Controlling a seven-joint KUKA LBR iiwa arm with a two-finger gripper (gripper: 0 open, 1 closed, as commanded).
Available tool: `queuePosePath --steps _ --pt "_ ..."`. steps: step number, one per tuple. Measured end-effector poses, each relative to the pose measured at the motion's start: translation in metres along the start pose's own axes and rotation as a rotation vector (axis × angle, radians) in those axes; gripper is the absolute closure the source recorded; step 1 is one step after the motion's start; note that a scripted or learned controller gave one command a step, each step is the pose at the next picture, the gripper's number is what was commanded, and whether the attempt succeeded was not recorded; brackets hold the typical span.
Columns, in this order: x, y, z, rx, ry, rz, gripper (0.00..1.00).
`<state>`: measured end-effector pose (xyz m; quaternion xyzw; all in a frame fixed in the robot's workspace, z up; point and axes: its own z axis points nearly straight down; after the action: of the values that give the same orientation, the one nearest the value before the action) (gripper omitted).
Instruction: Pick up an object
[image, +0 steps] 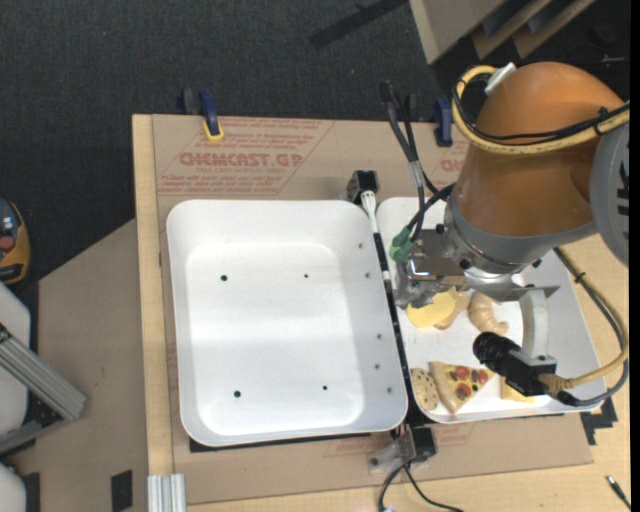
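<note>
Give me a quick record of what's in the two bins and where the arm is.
arm: over the right bin
gripper: low, next to the yellow lump, contact unclear
right bin: yellow lump, beige piece, pizza slice, cracker
left bin: white, small dark dots on floor
</note>
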<state>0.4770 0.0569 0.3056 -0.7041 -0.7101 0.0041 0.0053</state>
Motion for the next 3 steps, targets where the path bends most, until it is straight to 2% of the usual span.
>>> queuePosePath --steps 1,2,3 --pt "-0.096 0.001 0.011 -0.009 -0.003 0.018 1.00" --pt "-0.036 0.002 0.065 -0.006 0.000 0.004 1.00" --pt "0.028 0.051 -0.081 -0.034 0.002 0.000 1.00"
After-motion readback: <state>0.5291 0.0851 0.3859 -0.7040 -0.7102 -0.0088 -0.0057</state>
